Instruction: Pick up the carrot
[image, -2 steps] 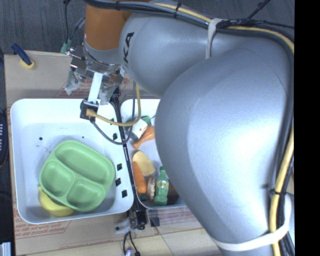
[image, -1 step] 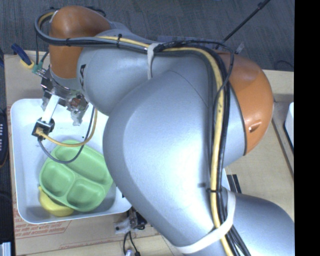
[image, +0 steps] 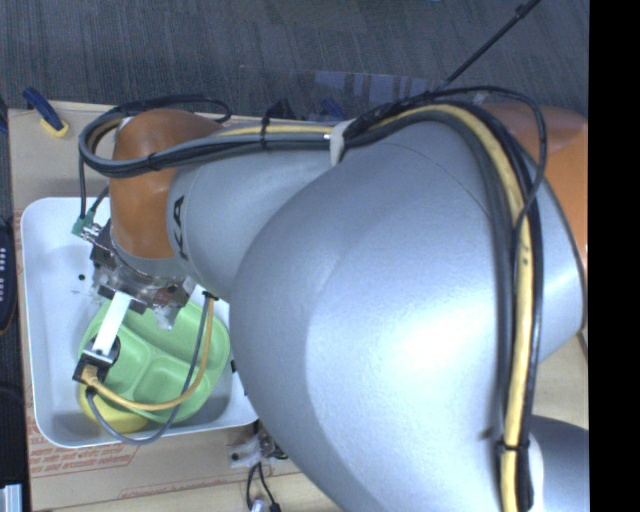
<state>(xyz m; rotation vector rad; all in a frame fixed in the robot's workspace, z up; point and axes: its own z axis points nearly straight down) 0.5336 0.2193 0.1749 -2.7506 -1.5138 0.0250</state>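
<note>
— Step?
— Reaching. I hover over the green thing (image: 165, 365) in the left bin (image: 45, 300). Jaws spread or pressed, I cannot tell; nor where the carrot lies, perhaps under my arm (image: 400, 300).
— Next?
— Locate it first.

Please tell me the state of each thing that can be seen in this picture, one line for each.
left bin, lying flat on the bench, with a green thing in it.
green thing, lying in the left bin, partly covered from above.
gripper, low over the left bin, right above the green thing.
arm, stretched across the bench from the right.
</note>
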